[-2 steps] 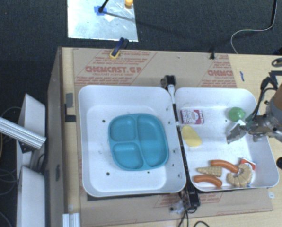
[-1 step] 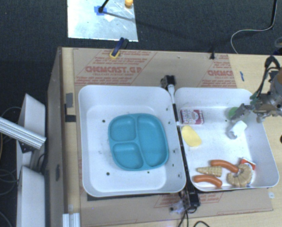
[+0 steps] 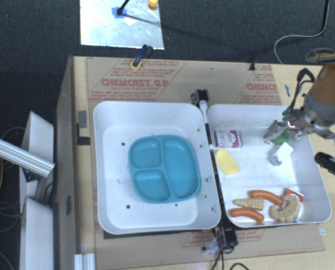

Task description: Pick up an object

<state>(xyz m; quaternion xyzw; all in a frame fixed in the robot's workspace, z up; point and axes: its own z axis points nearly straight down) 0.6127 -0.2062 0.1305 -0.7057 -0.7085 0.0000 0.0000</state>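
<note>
The tool [image 3: 280, 135] hangs over the far right part of the right bin [image 3: 316, 176], and a green thing [image 3: 279, 139] seems to sit at its tip. Whether the tool is spread or pressing on something cannot be made out from this slant, so no grasp can be claimed.

The things to pick lie on the right bin's floor. Just below the tool is a small grey piece [image 3: 275, 160]. To the tool's left are a small red-and-white packet [image 3: 227, 138] and, a little nearer the camera, a yellow lemon-like piece [image 3: 227, 162]. Well below the tool, in the near corner, sit two toy sausages [image 3: 256, 205], a ridged tan piece [image 3: 248, 202] and a bread-like piece [image 3: 287, 208], crowded together. Far to the tool's left, the left bin [image 3: 111, 207] carries a blue divided plate [image 3: 163, 168].

To do this step well, the tool should probably aim at one lone thing rather than the crowded corner, come straight down with room on both sides, and close across the narrow dimension. The yellow piece and the packet stand apart from their neighbours and look like easier targets; the bin wall near the tool could block a finger.

The board on the desk [image 3: 156, 80] reads "CHEMCAST GP" in red, repeated at the far right. The packet's print is too small to read.
</note>
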